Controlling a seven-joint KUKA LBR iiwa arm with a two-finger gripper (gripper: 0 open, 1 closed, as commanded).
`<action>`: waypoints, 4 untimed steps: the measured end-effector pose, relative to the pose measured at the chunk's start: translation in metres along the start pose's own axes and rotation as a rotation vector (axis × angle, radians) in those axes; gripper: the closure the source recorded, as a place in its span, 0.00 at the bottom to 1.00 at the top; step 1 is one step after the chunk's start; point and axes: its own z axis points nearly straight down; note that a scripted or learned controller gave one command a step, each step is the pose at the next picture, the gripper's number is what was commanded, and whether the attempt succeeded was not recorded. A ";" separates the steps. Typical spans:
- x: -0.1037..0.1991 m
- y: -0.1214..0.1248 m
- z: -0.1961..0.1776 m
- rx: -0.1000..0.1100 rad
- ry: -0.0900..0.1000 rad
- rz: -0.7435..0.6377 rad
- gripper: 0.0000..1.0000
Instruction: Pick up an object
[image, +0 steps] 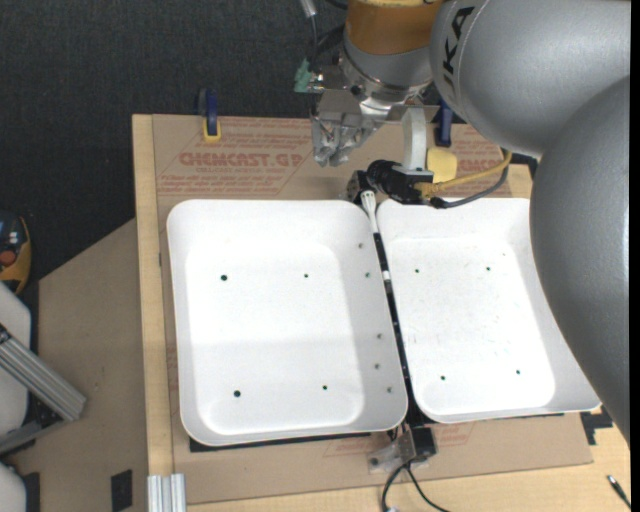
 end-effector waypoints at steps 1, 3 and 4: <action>-0.083 0.001 -0.066 -0.002 -0.004 0.005 1.00; -0.049 0.000 -0.027 0.002 -0.002 0.002 1.00; 0.008 -0.004 0.046 0.019 0.001 -0.007 1.00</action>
